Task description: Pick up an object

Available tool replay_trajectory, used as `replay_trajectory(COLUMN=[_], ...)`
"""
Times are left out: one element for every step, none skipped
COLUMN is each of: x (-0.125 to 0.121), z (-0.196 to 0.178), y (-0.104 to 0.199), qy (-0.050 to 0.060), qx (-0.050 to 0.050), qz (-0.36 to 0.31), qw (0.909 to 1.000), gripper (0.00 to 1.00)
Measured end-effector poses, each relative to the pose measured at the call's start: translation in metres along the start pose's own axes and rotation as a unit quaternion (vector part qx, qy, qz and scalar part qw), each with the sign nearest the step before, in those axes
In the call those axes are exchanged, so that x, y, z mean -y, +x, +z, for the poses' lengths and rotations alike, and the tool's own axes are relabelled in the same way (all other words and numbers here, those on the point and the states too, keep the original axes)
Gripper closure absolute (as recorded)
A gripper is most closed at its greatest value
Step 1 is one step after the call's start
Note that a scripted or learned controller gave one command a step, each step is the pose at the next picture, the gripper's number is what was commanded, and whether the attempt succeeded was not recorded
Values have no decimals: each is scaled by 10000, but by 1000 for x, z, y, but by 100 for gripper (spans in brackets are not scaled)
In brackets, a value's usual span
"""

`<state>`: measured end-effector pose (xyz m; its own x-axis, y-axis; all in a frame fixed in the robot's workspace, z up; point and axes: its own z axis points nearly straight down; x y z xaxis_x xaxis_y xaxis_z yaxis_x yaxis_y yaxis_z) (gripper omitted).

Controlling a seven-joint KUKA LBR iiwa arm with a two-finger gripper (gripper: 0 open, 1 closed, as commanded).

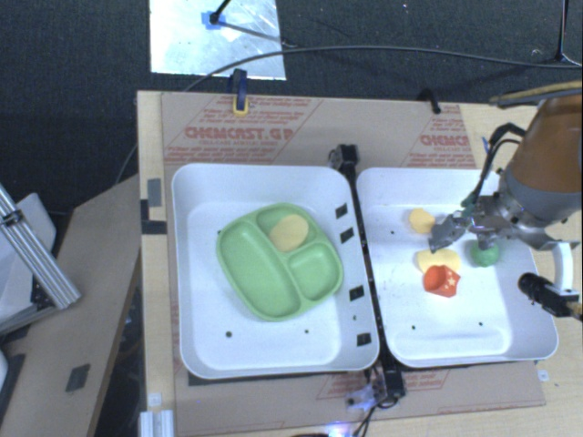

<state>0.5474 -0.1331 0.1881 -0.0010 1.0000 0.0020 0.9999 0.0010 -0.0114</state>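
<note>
A small red object (442, 281) lay beside pale yellow pieces (438, 259) and a green item (485, 254); the jaws' state could not be told.

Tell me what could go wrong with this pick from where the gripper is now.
The gripper sits low in the right bin, among closely packed pieces: a yellow piece, a red object touching another yellow piece, and a green object. It may nudge the neighbours aside or close on two at once. The arm partly hides the green object, so a slip there might go unnoticed.
</note>
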Motion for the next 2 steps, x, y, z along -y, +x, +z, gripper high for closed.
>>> replay_trajectory(x=[-3, -12], z=[-6, 40], y=[0, 4], qy=[-62, -51], qx=[11, 8], qz=[-13, -15], qw=[10000, 10000], gripper=[0, 0])
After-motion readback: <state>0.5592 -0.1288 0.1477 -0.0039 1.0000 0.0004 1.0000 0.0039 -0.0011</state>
